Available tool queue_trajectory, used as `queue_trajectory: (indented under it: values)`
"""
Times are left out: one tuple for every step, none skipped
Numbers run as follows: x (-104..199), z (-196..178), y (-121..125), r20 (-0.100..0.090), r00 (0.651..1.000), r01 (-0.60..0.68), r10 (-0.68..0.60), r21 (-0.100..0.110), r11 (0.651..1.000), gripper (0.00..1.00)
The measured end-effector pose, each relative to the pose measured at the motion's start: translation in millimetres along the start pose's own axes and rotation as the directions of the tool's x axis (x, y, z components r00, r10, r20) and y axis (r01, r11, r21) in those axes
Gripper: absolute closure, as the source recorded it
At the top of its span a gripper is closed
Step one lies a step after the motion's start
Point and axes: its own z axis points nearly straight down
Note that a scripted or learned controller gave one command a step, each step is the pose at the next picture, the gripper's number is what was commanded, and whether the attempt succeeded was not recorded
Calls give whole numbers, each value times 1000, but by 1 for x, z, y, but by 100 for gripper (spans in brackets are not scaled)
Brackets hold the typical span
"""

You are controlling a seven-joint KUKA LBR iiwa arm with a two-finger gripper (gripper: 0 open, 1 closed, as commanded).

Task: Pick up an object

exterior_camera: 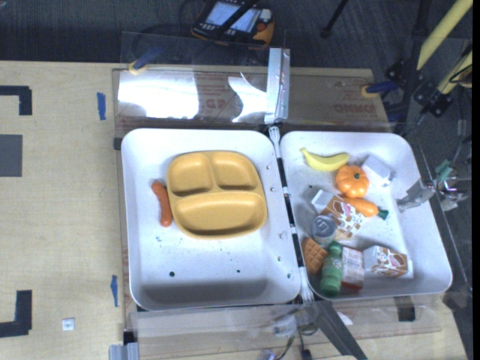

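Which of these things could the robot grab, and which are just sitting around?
Could grab: banana, pumpkin, carrot, green bottle, hot dog.

Just sitting around: yellow tray, white bins, handheld screen.

We are finding no text that can be read with certainty. Faint reddish lettering is showing on the cardboard panel point(330, 100) at the far edge of the bench, behind the right bin point(431, 272), but we are not resolving its characters. The handheld pendant point(231, 19) lying on the floor beyond the bench is displaying a lit screen whose content is too small for us to read. In the right bin, the small carton point(388, 261) at the near side and the printed packet point(346, 214) near the middle are carrying coloured graphics, and we are not making out any words or numbers on either.
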Motion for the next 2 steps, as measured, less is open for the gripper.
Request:
queue_trajectory:
  values:
    - [18,128,42,1,993,-118,118,-4,993,0]
    - [-10,9,5,2,1000,18,-18,-4,1000,0]
